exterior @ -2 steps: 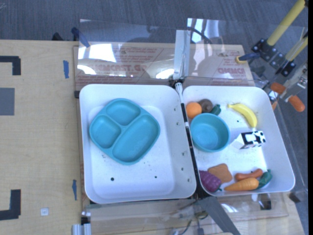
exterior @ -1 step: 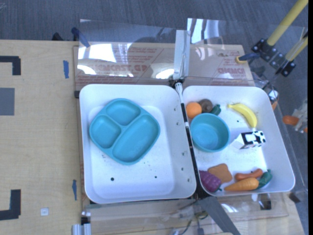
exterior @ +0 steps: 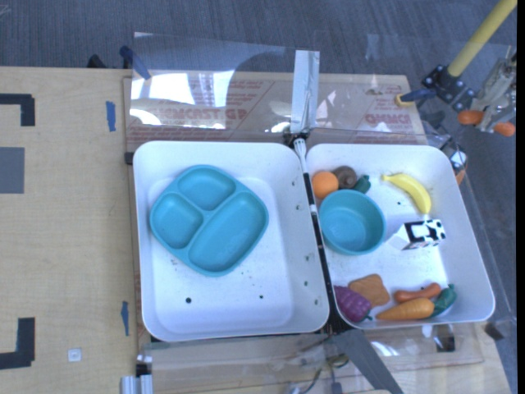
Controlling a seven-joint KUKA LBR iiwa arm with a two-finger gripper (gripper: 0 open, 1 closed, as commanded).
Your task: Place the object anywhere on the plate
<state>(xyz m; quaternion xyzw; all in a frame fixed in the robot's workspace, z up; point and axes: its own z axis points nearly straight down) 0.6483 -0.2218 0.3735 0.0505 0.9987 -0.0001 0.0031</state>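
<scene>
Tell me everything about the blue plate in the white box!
The blue plate looks like smooth turquoise plastic with rounded corners. Raised ridges split it into three sections: two smaller ones at the upper left and one long one at the lower right. It lies flat, turned at a slant, in the upper middle of the left bin. No food sits in it, and it touches only the bin's floor.

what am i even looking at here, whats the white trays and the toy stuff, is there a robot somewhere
One fixed camera looks down at a slant on a bench with two shallow white bins. The left bin holds a blue divided plate. The right bin holds toy items: a blue bowl, an orange, a banana, a carrot, a purple piece and a small black-and-white toy. The job is moving an object onto the plate. Nothing is being held over the bins.
</scene>
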